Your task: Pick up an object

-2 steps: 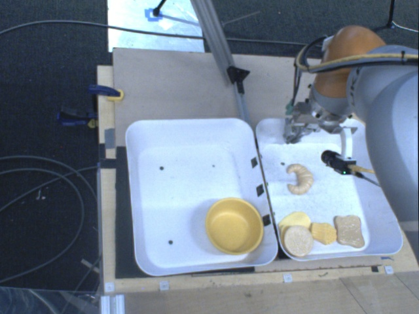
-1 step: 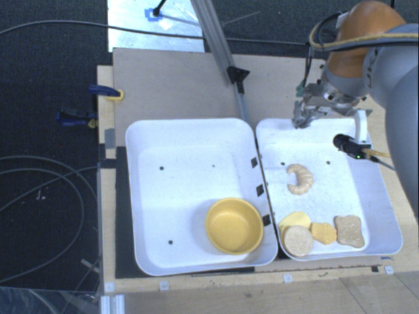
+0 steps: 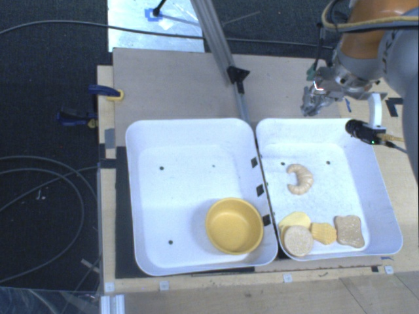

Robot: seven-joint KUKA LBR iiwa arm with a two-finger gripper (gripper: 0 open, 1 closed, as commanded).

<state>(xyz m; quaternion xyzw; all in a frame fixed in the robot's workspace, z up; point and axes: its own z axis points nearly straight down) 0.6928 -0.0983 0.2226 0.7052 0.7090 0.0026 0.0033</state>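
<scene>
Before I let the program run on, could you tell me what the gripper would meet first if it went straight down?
Probably the right bin's far rim or the bench just behind it. The gripper hangs above that edge, well short of the croissant; depth is unclear.

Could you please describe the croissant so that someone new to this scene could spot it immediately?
Look in the right-hand white bin. The croissant lies alone near its middle, apart from the four items clustered along the near edge. It is the only curved, crescent-shaped piece, pale tan.
</scene>
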